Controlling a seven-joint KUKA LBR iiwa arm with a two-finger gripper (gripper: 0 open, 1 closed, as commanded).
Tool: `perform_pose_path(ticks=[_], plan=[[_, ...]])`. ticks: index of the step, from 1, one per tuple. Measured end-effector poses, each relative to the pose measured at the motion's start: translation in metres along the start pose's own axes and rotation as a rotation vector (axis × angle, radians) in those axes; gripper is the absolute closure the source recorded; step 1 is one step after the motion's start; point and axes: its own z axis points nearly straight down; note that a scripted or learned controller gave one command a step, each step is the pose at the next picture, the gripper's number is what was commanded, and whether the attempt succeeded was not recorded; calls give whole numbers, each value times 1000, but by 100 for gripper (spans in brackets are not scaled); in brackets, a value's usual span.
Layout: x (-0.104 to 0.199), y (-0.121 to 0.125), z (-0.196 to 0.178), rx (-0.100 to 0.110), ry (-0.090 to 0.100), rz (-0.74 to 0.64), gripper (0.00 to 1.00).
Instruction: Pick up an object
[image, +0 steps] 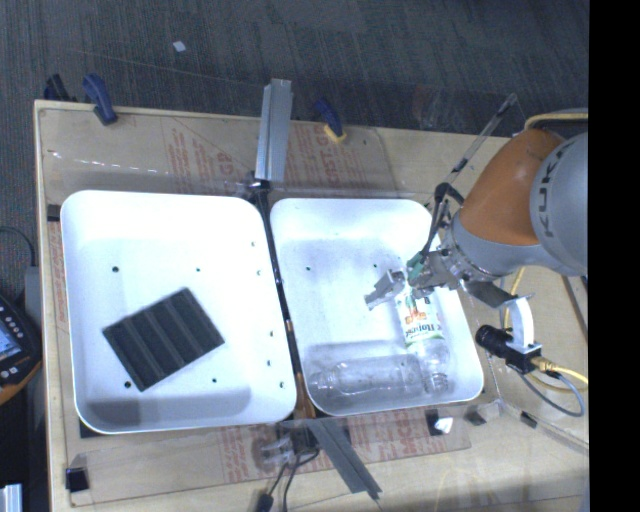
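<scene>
Left bin (80, 215): black ribbed panel (163, 337) lying flat, askew, untouched

Right bin (330, 215): clear plastic bottle (375, 378) on its side along near wall; small labelled bottle (421, 325) just above it, likely target

End effector (398, 286): low over small bottle's top; fingers' spread unreadable, grasp unconfirmed

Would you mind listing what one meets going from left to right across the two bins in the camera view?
Left bin → black ridged panel → right bin → clear plastic bottle → gripper → orange band on the arm.
</scene>
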Motion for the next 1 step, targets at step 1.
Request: perform_pose_path(ticks=[1], plan=[[-3, 30, -41, -1, 0, -51, 0]])
